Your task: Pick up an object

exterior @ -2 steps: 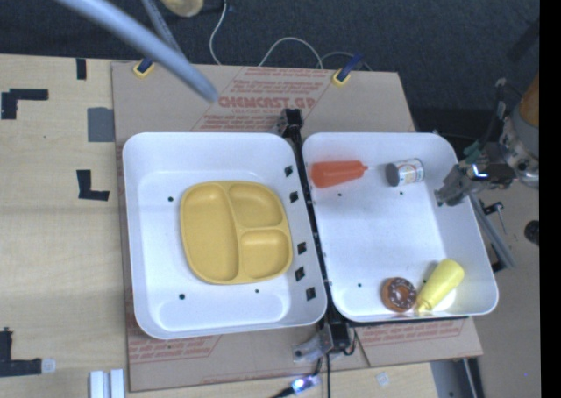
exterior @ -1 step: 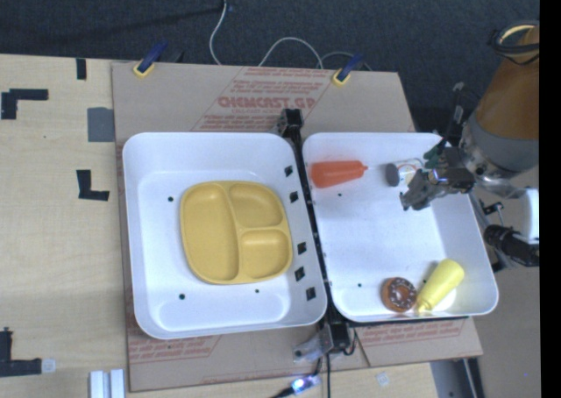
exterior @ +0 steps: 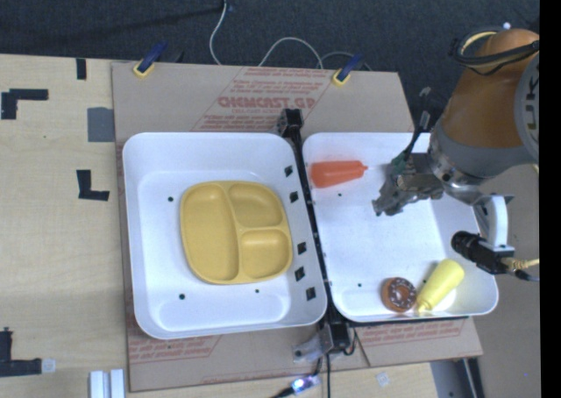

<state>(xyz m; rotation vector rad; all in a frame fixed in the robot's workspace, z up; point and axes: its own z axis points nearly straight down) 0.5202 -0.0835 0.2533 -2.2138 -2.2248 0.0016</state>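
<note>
The gripper [exterior: 392, 201] is being held low over the right bin [exterior: 368, 252], in its upper half, with the grey arm [exterior: 486, 116] reaching in from the right. Nothing is being carried between its parts, and whether it is set wide or narrow cannot be told from this slanted view, since the dark tip is seen as one blurred mass.

An orange carrot [exterior: 337, 173] is being shown just to the gripper's left and slightly farther up the bin, near the divider between the two bins. Its long axis is lying roughly left to right, with the thin end pointing toward the gripper. This is judged to be the nearest thing to be picked, and a short move left and a little up would be called for, with the closing direction set across the carrot's length.

A brown doughnut [exterior: 399, 294] and a yellow bottle [exterior: 439, 286] are lying touching each other at the bin's near edge, well apart from the gripper. A yellow divided plate [exterior: 235, 231] is resting in the left bin [exterior: 149, 212], on the table [exterior: 53, 238].
</note>
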